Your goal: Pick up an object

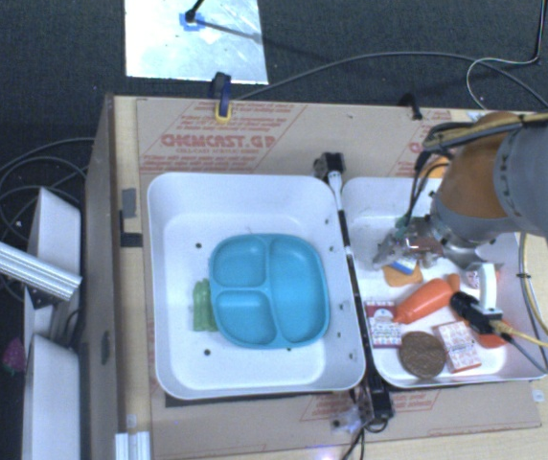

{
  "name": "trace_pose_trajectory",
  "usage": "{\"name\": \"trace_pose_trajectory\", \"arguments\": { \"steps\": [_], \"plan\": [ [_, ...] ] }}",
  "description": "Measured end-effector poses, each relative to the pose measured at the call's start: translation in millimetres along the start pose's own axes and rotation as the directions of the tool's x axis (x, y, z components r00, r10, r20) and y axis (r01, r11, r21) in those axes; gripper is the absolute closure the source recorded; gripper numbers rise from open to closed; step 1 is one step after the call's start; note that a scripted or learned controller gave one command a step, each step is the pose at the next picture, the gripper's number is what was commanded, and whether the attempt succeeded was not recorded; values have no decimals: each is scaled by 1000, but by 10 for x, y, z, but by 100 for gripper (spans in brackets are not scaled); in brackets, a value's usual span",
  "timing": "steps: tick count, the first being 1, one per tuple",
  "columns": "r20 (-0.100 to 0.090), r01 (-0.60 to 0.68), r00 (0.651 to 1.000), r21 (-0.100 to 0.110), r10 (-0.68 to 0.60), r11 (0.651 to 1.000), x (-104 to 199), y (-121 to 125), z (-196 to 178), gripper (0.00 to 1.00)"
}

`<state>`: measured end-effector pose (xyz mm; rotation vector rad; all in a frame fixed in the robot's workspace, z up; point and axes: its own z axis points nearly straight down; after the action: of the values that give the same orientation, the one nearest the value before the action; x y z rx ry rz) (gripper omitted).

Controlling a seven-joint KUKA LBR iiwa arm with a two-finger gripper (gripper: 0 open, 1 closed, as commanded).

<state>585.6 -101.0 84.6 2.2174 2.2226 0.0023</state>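
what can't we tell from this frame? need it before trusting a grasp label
- Gripper, camera view: small and blurred against the right bin; open or shut unreadable, and whether it touches anything.
- Thing under the gripper: a blue and orange bit, half covered by the gripper; identity unclear.
- Right bin's far side: covered by the arm.
- Cards: print too small to read.
- Green thing beside the blue plate: too small to identify.
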Motion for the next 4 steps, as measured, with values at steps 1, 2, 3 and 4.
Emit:
{"name": "trace_pose_trajectory", "arguments": {
  "steps": [1,2,3,4],
  "plan": [
    [0,-1,1000,2,1,1000,-69,-444,4,0],
    [0,1,1000,0,-1,1000,-139,242,-1,0],
    [0,1,1000,1,-1,1000,-14,84,2,0],
    [0,0,1000,2,0,1000,133,-178,4,0]
  ]
}}
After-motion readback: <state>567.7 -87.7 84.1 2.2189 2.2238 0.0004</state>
